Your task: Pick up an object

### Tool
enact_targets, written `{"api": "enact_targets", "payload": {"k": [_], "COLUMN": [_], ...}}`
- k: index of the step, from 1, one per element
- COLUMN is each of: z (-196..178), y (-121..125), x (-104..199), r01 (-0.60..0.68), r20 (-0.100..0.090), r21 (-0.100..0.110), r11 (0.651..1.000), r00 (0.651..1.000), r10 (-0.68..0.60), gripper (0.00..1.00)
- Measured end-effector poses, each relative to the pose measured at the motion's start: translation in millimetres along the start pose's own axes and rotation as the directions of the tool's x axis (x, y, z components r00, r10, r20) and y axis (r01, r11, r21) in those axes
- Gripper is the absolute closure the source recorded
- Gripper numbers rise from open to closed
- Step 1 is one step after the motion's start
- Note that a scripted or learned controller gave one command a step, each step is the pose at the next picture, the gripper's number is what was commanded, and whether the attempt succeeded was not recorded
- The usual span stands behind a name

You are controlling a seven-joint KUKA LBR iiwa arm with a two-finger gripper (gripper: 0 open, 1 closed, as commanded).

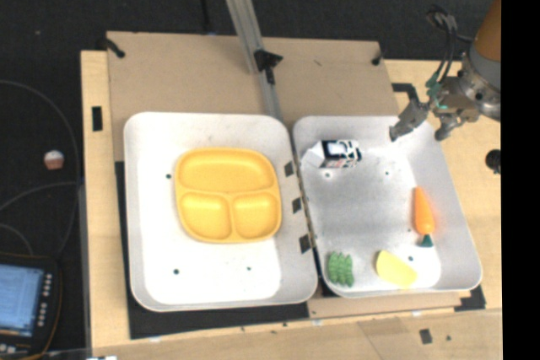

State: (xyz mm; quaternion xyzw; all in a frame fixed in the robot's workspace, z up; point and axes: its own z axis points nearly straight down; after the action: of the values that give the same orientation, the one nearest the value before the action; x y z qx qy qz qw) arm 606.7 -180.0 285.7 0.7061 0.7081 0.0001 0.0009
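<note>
Even overhead light falls on the counter [354, 84], leaving the surrounding floor dark. The white bins [152, 265] look bright with mild glare; shadows are soft, and the whole picture is slightly blurred and grainy.

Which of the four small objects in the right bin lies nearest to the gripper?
The black-and-white object at the bin's far-left corner is nearest the gripper. The carrot, yellow piece and green piece lie farther away.
</note>
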Motion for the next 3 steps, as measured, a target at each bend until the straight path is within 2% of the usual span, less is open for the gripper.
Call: {"api": "enact_targets", "payload": {"k": [1,3], "z": [0,85], "y": [0,-4], "x": [0,0], "r01": [0.000,-0.004], "r20": [0.000,0.000], "r21": [0.000,0.004], "r11": [1.000,1.000], "r00": [1.000,1.000], "r10": [0.000,0.004], "gripper": [0.00,0.00]}}
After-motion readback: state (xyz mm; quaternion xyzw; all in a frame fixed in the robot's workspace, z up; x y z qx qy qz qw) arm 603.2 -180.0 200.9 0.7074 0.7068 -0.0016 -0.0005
